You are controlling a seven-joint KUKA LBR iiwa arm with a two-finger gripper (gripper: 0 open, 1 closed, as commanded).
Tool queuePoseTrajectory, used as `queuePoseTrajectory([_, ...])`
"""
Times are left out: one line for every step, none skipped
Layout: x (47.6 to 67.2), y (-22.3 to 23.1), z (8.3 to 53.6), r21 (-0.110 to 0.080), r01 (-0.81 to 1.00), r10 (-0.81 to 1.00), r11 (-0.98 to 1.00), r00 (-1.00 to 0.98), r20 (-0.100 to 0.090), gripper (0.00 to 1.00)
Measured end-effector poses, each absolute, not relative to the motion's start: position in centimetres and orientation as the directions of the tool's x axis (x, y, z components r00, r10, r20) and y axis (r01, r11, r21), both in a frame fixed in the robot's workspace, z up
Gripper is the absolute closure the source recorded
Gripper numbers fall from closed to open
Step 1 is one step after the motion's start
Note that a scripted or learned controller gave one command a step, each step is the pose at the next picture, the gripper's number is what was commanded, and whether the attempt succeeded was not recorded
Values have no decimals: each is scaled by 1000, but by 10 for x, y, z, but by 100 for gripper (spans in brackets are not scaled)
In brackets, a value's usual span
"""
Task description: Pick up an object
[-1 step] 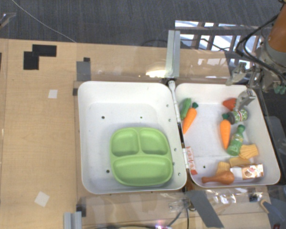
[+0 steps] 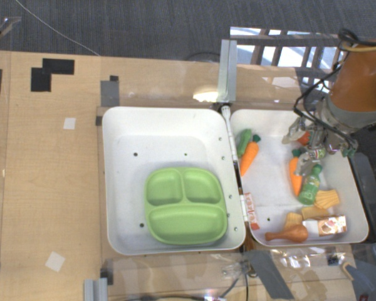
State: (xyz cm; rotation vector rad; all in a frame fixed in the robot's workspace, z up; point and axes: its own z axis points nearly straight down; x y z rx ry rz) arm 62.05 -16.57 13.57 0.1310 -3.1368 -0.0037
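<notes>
The right bin point(image 2: 269, 130) holds several toy foods. A carrot with a green top point(image 2: 247, 153) lies near its left wall. A second carrot point(image 2: 294, 175) and a green bottle point(image 2: 309, 190) lie side by side at the middle right. In the front corner are a yellow waffle-like piece point(image 2: 326, 199), a tan cracker point(image 2: 294, 219), a brown drumstick point(image 2: 288, 234) and a white and red carton point(image 2: 332, 226). My gripper point(image 2: 312, 148) hangs low over the second carrot and the top of the green bottle, partly hiding them. Nothing visibly hangs from it.
The left bin point(image 2: 131, 137) holds a green divided plate point(image 2: 185, 205) in its front half. A metal rail point(image 2: 225, 68) stands upright behind the seam between the bins. The arm's orange band point(image 2: 362, 77) covers the right bin's back right corner.
</notes>
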Motion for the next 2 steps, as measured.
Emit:
queuePoseTrajectory([599, -177, 89, -2, 5, 5, 1000, -1000, -14, 0])
queuePoseTrajectory([604, -175, 105, -4, -3, -4, 1000, -1000, -28, 100])
